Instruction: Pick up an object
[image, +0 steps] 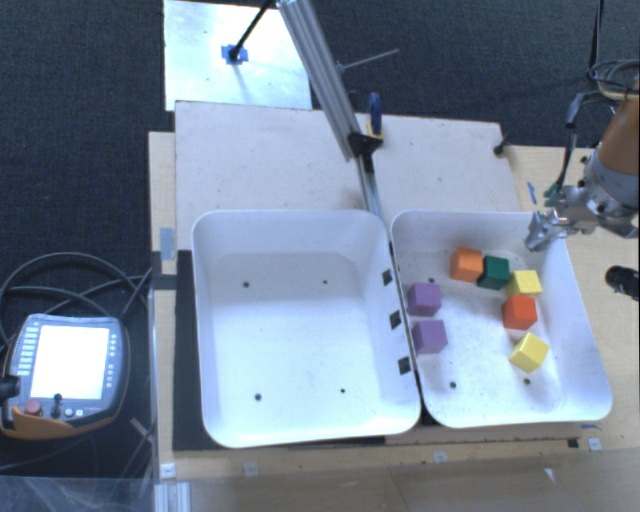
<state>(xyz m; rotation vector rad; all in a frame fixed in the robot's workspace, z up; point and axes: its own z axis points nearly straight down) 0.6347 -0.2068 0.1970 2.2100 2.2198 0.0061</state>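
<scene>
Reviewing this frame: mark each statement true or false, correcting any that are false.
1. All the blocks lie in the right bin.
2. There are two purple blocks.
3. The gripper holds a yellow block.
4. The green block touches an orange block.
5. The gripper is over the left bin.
1. True: every block sits in the right bin.
2. True: purple blocks and.
3. False: nothing is seen in the gripper; yellow blocks and lie in the bin.
4. True: green block abuts orange block.
5. False: it is at the right bin's far right corner.
</scene>
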